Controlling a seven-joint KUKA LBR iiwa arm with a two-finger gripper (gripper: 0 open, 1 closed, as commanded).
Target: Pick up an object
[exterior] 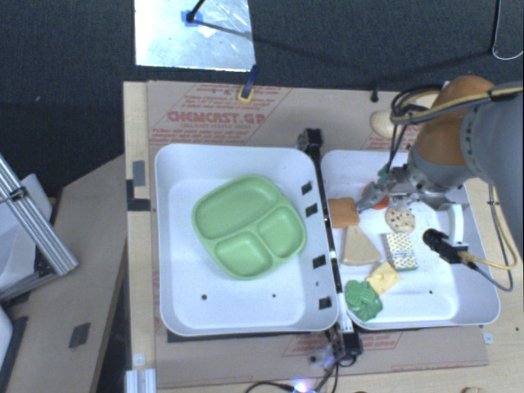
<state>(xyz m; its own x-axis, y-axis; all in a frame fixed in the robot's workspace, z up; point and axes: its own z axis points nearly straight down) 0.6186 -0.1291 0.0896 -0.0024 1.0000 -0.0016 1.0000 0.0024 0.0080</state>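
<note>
In the right bin [471, 297] my gripper [371, 196] hangs low at the far left part, just right of an orange toast-like piece [344, 212]. A small red thing [381, 204] shows right beside the gripper. A round speckled cookie [399, 218] lies just right of it. Nearer the front lie a beige wedge [359, 246], a patterned block [399, 250], a yellow cheese piece [382, 278] and a green leafy piece [363, 299].
The left bin [176, 293] holds a green divided plate [248, 225]. A black-clipped divider [321, 219] separates the two bins. The arm [458, 137] comes in over the right bin's far right corner.
</note>
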